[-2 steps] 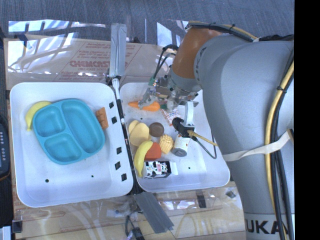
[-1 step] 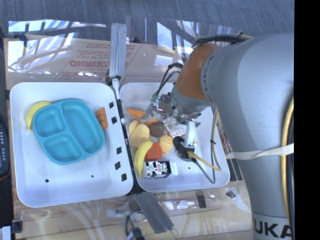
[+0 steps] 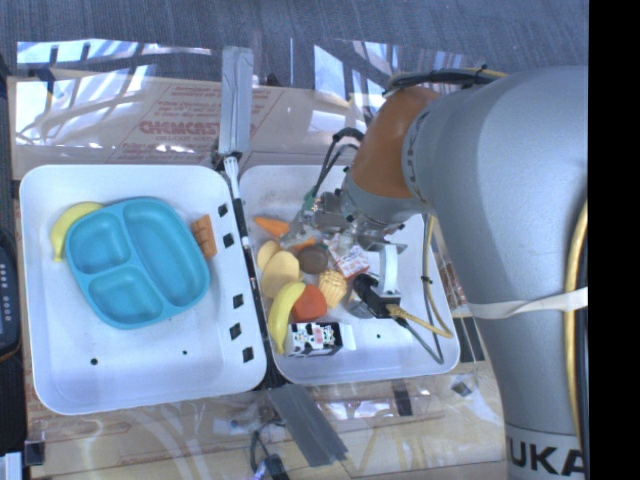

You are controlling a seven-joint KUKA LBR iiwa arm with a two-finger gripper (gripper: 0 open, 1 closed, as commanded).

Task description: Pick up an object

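The pincer (image 3: 325, 226) hangs low over the far part of the right bin (image 3: 420, 353). The wrist covers its working end, so you cannot tell whether it is wide, narrow or closed on anything. What you could pick lies just beside and below it, in a tight pile in the left half of that bin: a carrot (image 3: 272, 225) at the far end, a brown piece (image 3: 313, 260), a packet (image 3: 352, 261), pale pieces (image 3: 278, 266), a banana (image 3: 283, 313), a red piece (image 3: 309, 303) and a box (image 3: 315, 338) nearest you. Your main risk is the crowding. The pieces touch one another, so a close could catch two at once, jam on a neighbour, or squeeze a rounded piece out sideways. The packet looks flat and may slip, and the carrot sits close to the bin's left wall, where a descent could strike the rim. The arm hides much of the bin's right half, so anything under it is unknown to you. The brown piece is too small to identify, and the box's print cannot be read. In the left bin (image 3: 60, 388), a second banana (image 3: 68, 223) is partly hidden behind the blue plate (image 3: 135, 260).
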